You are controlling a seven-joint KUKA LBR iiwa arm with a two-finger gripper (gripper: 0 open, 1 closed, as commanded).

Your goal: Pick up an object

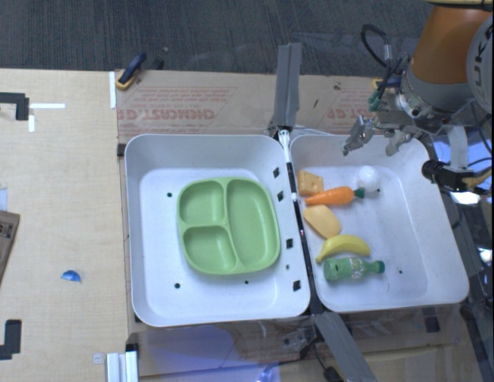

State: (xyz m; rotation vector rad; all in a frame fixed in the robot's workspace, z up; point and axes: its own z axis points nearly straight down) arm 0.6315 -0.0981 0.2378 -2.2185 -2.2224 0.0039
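Carrot [332,196] lies in the right bin [425,253], near that bin's left wall, beside a white ball [367,179] at its leafy end. A yellow wedge [310,183] sits just behind it, a pale oval piece [323,222], a banana [343,247] and a green bottle [354,269] in front. The end effector [377,136] hangs over the bin's far rim, fingers spread and grasping nothing. A green divided plate [229,225] rests in the left bin [147,237].
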